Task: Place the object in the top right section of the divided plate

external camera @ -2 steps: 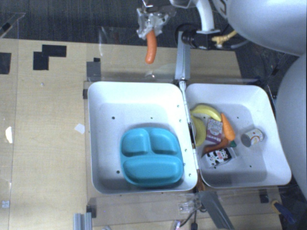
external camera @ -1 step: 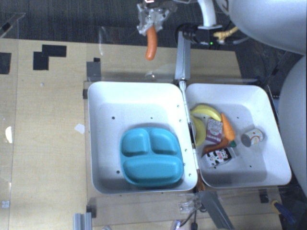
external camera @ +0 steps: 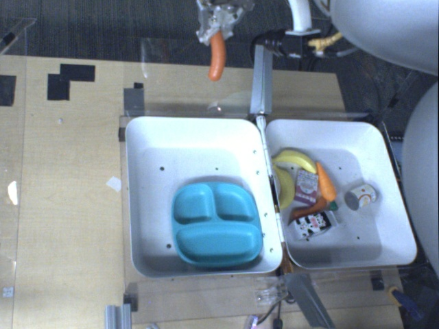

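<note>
Pale wood tabletop (external camera: 62, 184) carries two white bins side by side; dark floor runs along the far edge. Gripper (external camera: 217, 27) sits high at the far side, beyond the left bin (external camera: 144, 184), fingers pointing down and closed on the top end of an orange sausage (external camera: 217, 57), which hangs upright below them. Lifted this high, the sausage clears the bin walls for carrying. Blue divided plate (external camera: 217, 223) lies well below and nearer the camera than the gripper, flat in the left bin; its top right section is bare. Right bin (external camera: 384, 238) holds a banana (external camera: 296, 162), a carrot (external camera: 325, 182), a small can (external camera: 359, 197), and what looks like packets. Arm (external camera: 370, 12) enters from the right, wrist bent down. Judgement: transport step, placement not yet done.
</note>
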Available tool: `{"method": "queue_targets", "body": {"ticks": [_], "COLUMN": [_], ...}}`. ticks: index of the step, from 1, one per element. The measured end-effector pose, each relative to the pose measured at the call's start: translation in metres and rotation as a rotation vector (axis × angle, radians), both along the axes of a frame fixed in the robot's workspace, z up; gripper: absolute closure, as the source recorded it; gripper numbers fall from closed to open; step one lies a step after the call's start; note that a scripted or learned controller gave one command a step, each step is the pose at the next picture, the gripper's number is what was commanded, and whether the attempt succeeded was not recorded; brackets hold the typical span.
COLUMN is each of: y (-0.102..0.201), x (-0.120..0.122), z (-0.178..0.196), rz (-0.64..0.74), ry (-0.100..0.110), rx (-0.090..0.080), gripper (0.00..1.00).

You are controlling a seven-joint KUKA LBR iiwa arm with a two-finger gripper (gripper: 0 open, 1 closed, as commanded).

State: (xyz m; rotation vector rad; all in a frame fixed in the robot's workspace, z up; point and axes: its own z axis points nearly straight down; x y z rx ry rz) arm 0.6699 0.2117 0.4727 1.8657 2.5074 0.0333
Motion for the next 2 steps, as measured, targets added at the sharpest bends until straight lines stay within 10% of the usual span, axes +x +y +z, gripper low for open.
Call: {"method": "queue_targets", "body": {"ticks": [2], "y": [0.005], "x": [-0.001], "z": [-0.024], "rz": [0.215], "ry": [0.013], "rx": [-0.007], "gripper": [1.00]}}
